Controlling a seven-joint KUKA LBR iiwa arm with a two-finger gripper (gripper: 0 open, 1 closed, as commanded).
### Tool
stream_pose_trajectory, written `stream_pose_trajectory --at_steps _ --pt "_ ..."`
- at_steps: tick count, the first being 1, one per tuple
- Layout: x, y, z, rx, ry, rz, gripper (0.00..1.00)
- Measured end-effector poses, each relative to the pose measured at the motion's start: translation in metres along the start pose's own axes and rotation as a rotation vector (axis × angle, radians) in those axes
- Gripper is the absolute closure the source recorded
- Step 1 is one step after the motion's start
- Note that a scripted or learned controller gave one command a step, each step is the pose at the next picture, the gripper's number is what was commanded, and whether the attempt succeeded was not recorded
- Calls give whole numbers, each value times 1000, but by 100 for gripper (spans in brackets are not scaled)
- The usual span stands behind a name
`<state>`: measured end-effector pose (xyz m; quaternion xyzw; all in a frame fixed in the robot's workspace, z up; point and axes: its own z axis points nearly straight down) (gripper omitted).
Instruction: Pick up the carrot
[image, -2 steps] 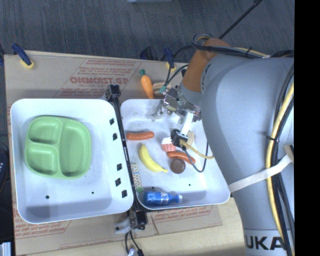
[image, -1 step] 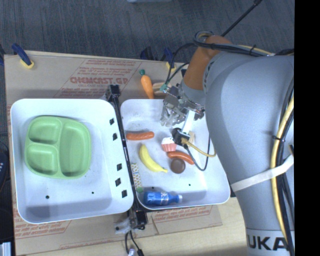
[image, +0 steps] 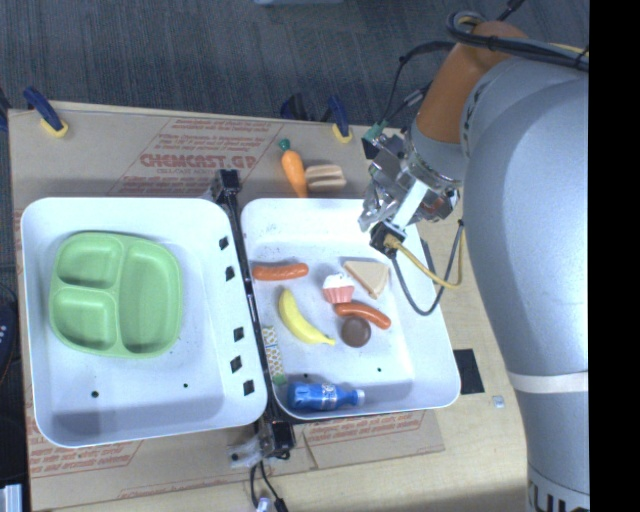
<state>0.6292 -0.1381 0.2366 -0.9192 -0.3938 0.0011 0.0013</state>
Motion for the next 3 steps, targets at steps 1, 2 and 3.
stream_pose_trajectory --at_steps 1,2,3 --pt "-63 -32 -49 4 -2 279 100" --pt "-84 -5 -189 0 1 363 100" --pt "-38 -32 -20 5 -2 548 100"
